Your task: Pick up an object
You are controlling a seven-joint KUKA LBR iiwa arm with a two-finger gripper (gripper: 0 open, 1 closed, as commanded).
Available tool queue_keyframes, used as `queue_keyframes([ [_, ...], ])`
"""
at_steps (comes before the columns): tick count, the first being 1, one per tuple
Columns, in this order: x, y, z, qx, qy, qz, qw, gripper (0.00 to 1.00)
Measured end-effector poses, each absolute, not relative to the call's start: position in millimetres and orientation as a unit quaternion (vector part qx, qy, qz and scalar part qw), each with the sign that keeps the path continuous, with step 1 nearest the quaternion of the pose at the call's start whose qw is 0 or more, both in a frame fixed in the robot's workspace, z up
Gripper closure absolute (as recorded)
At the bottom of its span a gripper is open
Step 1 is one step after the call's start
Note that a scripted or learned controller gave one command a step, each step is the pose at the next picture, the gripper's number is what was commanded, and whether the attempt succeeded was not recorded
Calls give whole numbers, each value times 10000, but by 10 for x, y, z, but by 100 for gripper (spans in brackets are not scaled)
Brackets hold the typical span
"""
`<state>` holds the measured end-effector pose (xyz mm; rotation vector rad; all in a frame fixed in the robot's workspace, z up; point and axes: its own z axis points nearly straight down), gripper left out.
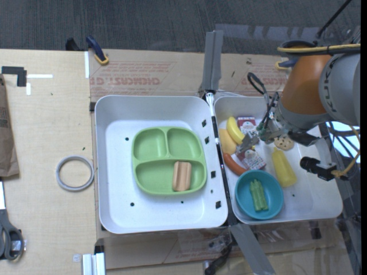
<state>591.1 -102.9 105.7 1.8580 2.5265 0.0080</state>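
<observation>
Two-finger metal gripper [248, 142] sits low in the right shallow white plastic bin [321, 208], over a small flat printed packet [253, 158]; finger state: cannot tell, tips blur into clutter. Just left of it: smooth yellow plastic banana [234, 130] and glossy red-orange sausage-shaped toy [233, 164]. Right of it: round tan cracker [282, 142], partly hidden by the wrist, and matte yellow cylinder [284, 168]. Below: blue bowl [259, 195] holding green ridged sticks [258, 195]. Far left: green divided plate [169, 160] with a tan hot-dog piece [182, 176].
</observation>
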Motion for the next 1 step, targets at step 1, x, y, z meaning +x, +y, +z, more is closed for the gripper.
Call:
queue_keyframes([
  [1, 6473, -1090, 891, 6201, 7845, -30, -46, 0],
])
